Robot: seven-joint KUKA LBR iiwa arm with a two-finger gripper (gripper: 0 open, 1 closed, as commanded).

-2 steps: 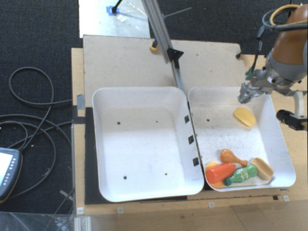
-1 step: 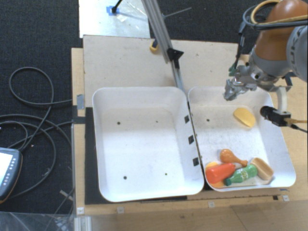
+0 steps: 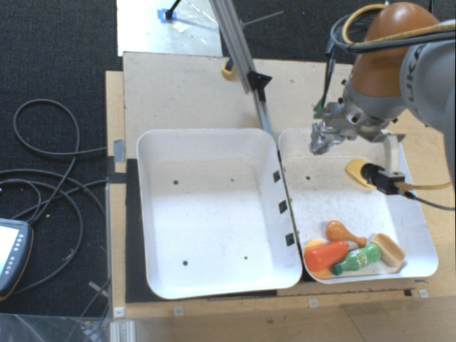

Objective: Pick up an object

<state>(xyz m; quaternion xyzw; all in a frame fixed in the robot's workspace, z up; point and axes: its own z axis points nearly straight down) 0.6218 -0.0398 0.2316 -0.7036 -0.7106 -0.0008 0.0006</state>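
Note:
The right white bin holds several toy foods heaped in its near corner: an orange-red carrot-like piece, a green bottle, an orange drumstick shape and a tan bread-like piece. A yellow piece lies by the bin's right side, partly behind a black part. My gripper hangs over the far left part of the right bin, well away from the heap. Nothing shows between its fingers.
The left white bin sits beside the right one, a dark divider strip between them. A slanted metal pole crosses the bench behind the bins. Cables and a tablet lie on the floor at left.

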